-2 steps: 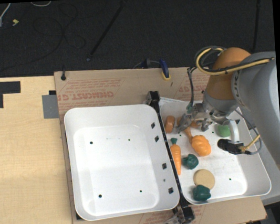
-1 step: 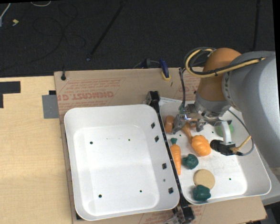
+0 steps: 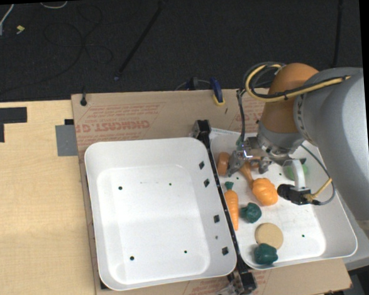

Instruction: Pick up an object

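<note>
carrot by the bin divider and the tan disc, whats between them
A dark green lump lies between the carrot and the tan disc, seen in the camera view.

A robotics lab: a wooden bench (image 3: 31, 205), two white bins (image 3: 151, 209) on cardboard sheet (image 3: 138, 115), loose cables (image 3: 69, 32) trailing over dark floor behind.

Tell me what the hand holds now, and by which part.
It cannot be told: the hand is down among the toys in the right bin, its tips hidden.
</note>
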Motion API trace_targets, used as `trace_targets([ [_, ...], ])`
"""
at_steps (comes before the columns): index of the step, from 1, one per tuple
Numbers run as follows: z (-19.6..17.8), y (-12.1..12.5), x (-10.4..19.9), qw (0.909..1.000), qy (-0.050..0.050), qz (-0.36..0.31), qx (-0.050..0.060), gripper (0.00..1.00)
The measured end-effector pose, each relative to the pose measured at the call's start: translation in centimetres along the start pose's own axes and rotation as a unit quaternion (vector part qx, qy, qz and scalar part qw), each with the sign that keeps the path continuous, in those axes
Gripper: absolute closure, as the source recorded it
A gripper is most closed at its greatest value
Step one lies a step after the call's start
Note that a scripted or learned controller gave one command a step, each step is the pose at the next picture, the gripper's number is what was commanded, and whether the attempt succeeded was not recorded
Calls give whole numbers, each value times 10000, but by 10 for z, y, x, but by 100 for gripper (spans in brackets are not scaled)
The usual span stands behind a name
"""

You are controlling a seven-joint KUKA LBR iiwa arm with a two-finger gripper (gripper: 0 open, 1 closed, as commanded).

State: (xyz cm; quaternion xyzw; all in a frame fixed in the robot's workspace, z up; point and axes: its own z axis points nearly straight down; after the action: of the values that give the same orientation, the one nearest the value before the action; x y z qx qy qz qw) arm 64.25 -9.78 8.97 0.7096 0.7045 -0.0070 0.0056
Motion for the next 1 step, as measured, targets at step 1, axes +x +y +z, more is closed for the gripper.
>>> trace_targets([
  [1, 2, 0, -7, 10000, 61, -22, 5, 0],
])
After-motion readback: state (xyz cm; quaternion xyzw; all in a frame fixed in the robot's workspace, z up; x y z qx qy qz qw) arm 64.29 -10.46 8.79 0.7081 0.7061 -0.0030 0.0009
